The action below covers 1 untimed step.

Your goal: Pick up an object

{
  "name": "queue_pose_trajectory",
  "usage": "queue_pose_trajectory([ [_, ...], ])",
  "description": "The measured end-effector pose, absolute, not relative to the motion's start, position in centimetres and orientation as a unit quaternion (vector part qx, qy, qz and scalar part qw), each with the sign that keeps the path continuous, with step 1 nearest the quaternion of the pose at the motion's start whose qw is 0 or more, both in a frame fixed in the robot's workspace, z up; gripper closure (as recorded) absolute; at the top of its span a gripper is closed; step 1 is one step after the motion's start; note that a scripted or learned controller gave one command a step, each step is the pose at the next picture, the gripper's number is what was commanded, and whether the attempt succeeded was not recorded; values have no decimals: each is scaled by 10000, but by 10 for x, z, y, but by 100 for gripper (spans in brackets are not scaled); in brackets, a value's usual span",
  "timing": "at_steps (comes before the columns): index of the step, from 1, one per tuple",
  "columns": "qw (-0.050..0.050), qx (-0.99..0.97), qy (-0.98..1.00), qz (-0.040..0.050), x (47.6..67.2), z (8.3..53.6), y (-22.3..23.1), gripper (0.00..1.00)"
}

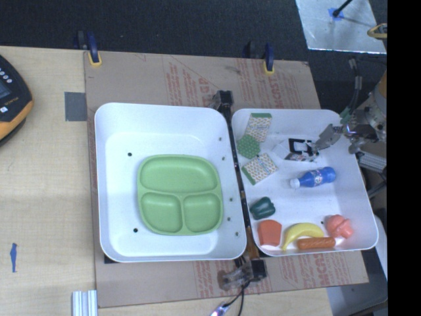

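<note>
My gripper hovers over the right bin's upper right corner, at the right side of the view. Nothing shows in its grasp. Just left of it lies a small black and white item. A blue bottle lies on its side below that. Three green patterned packets sit at the bin's upper left. Along the bin's front are a green pepper, an orange-red cup, a banana, a sausage and a pink-orange toy.
The left bin holds a green divided plate. Both bins rest on a cardboard sheet held by clamps. A yellow and black device lies at the bench's far left.
</note>
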<state>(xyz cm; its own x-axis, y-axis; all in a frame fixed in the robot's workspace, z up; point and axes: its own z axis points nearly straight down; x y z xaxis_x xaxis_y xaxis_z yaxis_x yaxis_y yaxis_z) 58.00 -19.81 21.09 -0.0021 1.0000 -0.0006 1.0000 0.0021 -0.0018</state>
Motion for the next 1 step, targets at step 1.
queue_pose_trajectory([
  [1,-72,-7057,-7085,-42,639,110,-196,0],
])
